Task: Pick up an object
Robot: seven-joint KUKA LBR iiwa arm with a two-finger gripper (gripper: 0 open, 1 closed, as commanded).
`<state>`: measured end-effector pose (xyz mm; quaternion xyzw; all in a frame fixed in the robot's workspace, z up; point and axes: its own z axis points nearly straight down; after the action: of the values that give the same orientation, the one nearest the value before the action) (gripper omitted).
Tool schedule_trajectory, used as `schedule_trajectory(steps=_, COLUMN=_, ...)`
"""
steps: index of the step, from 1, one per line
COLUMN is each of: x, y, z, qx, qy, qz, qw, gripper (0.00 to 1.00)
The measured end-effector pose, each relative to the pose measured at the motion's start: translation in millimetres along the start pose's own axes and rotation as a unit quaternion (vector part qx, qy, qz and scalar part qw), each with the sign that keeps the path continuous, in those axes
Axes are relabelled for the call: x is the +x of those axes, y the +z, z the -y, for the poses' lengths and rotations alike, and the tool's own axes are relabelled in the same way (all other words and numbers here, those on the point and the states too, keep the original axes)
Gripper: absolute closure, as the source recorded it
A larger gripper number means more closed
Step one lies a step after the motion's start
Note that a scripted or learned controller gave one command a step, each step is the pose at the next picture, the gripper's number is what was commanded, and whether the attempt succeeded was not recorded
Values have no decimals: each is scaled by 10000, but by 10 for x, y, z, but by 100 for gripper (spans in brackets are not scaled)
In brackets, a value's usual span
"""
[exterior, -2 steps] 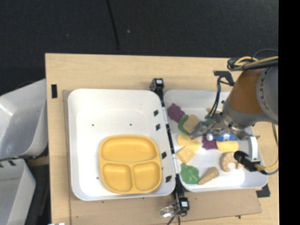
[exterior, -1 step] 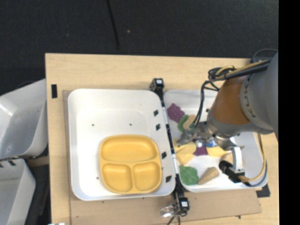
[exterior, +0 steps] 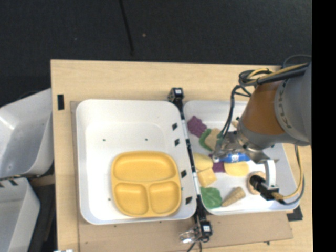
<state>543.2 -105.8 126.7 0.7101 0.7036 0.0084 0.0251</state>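
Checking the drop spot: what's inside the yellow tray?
Nothing lies in the tray: its three compartments show bare yellow. It sits in the left bin. The bin floor beneath it is covered.

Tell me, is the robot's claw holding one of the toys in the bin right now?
It cannot be told. The gripper is down among the toys in the right bin, close to a purple piece and a yellow piece, but its tip is too blurry to see.

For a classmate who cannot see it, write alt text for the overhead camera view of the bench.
A grey robot arm with an orange band reaches from the right into the right white bin, its gripper low over a clutter of small toy pieces, among them a purple piece and a green piece. The left white bin holds a yellow three-compartment tray.
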Motion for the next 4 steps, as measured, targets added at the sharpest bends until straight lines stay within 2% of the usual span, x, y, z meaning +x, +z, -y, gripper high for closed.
schedule_trajectory(steps=1, x=1, y=17, z=10, qx=15, qy=18, qz=-1, qw=10000, gripper=0)
schedule_trajectory(steps=2, x=45, y=234, z=447, qx=230, qy=-37, qz=-114, qw=9997, gripper=0)
schedule_trajectory(steps=3, x=28, y=238, z=552, qx=243, qy=-31, qz=-115, qw=9996, gripper=0)
schedule_trajectory(steps=4, x=17, y=136, z=534, qx=226, qy=10, qz=-112, qw=9997, gripper=100)
